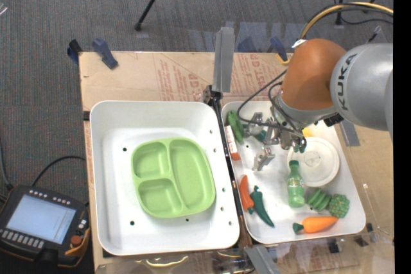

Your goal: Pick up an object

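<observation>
Nearest the camera in the right bin (357,215) lies an orange carrot (316,224), with a green broccoli piece (331,203) just beyond it toward the right wall. Along that bin's left edge lie a dark green pepper (261,206) and a thin orange-red piece (245,193), touching or nearly so. A little farther in stands or lies a small green bottle (295,184), close beside a white round lid or dish (319,161). At the far left corner of the bin there is another green item (235,126), partly hidden by the arm's hardware.

In the left bin (103,138) sits a green divided plate (172,176), alone.

The gripper (264,158) hangs over the middle of the right bin, between the far green item and the bottle, with bare white floor under it. Nothing shows between its fingers, but whether they are spread or closed is too hard to judge at this angle.

The step in hand looks like choosing and descending on a target. The bottle is the nearest candidate and stands apart from the left-edge pile, so it seems the cleaner pick. To do it well, centre over its body, turn the fingers across its narrow width, and come straight down, keeping clear of the white dish beside it so a finger does not land on its rim.
</observation>
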